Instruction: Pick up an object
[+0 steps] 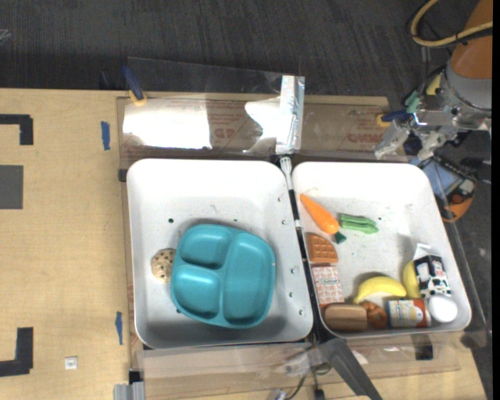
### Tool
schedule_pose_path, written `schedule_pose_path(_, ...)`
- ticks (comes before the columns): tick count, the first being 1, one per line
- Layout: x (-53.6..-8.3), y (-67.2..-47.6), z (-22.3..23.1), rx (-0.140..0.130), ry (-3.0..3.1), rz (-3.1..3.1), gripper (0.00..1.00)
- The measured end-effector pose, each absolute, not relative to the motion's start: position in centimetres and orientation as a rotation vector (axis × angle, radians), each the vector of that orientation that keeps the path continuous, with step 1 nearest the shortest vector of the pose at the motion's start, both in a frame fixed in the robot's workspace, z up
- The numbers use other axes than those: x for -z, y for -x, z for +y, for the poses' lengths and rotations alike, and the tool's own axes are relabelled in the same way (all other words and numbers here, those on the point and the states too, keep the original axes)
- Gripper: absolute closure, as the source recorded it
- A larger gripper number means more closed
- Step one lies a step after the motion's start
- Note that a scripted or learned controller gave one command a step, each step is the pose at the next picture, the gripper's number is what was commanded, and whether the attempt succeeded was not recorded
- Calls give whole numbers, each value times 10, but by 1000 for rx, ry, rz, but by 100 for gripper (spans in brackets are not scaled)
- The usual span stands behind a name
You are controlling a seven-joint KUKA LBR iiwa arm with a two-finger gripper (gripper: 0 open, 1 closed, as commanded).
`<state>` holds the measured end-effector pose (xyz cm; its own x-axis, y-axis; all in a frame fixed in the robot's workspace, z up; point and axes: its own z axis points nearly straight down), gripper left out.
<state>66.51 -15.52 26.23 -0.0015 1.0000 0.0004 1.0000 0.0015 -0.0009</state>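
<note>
This is a robotics lab or test cell, not a home or a kitchen. The landmark is the pair of shallow white bins: the left bin (148, 195) and the right bin (406, 183) sit side by side on a plywood bench (55, 234). Left of the bins the bench carries black corner markings (19, 129) and bits of blue tape (105, 134). Behind the bins stands a clear plastic shield (211, 117). Right of and behind the right bin are the robot arm (469, 70) and loose yellow cable (437, 23). In the right bin lies toy food, such as a plastic carrot (319, 213) and banana (380, 287); in the left bin, a teal divided plate (223, 273).
</note>
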Motion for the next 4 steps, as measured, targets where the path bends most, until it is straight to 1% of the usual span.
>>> schedule_pose_path(2,-262,-665,-155,-1,2219,-2222,0)
schedule_pose_path(3,-164,-621,-138,-9,2210,-2222,0)
schedule_pose_path(4,-181,-625,-139,3,2218,-2231,100)
